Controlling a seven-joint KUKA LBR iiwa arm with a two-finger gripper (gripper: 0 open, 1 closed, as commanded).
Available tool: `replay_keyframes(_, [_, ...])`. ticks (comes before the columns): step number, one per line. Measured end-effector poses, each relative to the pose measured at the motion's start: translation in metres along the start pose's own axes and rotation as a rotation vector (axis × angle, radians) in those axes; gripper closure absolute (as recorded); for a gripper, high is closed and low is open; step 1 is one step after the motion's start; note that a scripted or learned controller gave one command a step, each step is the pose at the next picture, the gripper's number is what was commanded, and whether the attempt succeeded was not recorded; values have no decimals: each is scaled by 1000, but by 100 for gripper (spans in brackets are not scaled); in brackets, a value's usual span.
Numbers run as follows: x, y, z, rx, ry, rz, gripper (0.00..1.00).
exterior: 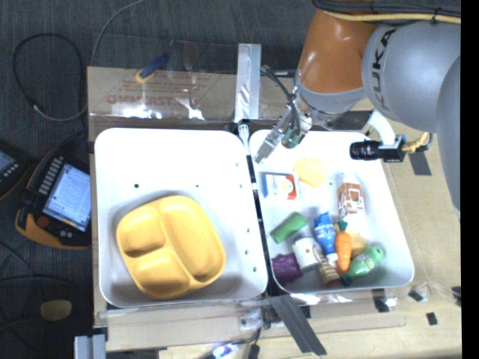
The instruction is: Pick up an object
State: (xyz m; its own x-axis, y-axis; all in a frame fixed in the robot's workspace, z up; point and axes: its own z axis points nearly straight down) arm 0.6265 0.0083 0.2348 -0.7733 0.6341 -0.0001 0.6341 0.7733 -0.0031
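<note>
Here the arm (389, 58) reached in over the right bin (400, 223), beside the left bin (105, 163) that held a yellow tray (171, 244). The gripper (278, 139) hung above the right bin's far left corner; whether it was open or closed could not be told, and nothing showed in its grasp. Nearest, just below and right of it, lay a small carton (278, 185), then a yellow block (311, 172); either looked the likeliest pick.
</note>
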Motion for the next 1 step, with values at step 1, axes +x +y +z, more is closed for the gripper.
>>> replay_keyframes(1, [1,15,17,1,2,332,100])
